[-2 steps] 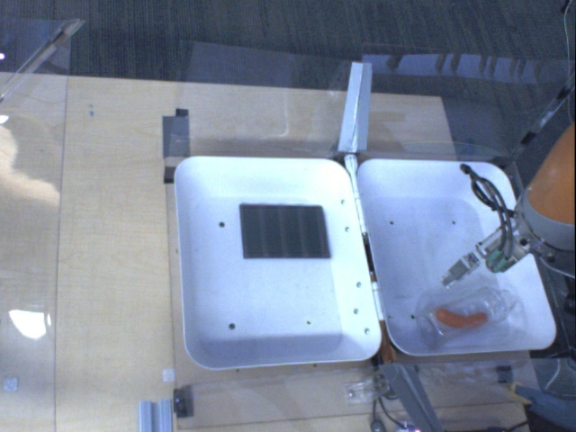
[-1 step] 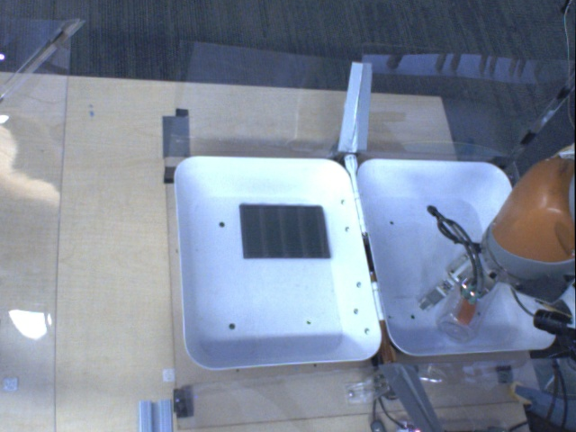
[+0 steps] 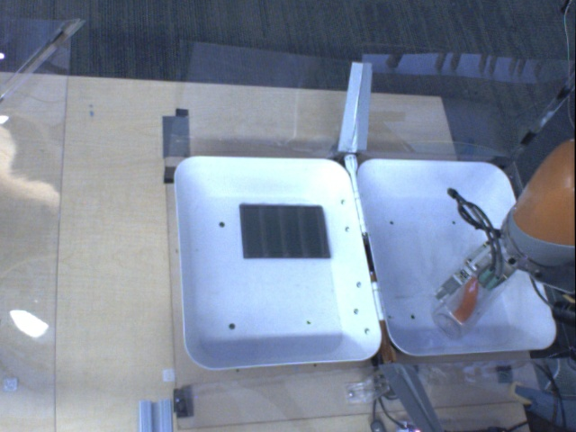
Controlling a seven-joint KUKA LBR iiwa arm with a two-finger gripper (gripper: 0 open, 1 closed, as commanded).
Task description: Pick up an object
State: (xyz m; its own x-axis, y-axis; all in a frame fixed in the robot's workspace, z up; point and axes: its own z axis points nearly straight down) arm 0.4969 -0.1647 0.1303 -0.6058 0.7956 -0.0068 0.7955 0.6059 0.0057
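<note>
- Small orange object lay near the front right of the right bin, apparently inside or against something clear and glassy; too blurred to say which
- Sat directly under the tip of the gripper, touching or nearly touching it
- Could not tell whether the gripper was open, closed, or gripping the orange object; too small and cluttered at the tip to judge
- Reached in from the right on the arm, orange band showing above the wrist, with a black cable looping over the bin floor just behind the tip
- Lay well apart in the middle of the left bin: a dark ribbed rectangle, flat and untouched
- Judged as mid-attempt, down at the object, lift not yet proven
- Risk of a slip on lifting: clear, smooth-looking surface, likely little friction
- Risk of a partial pinch, catching the clear part alone and leaving the orange piece behind
- Risk of nudging the object against the nearby front wall and jamming it there
- Risk of the loose cable snagging or dragging across the object during the rise
</note>
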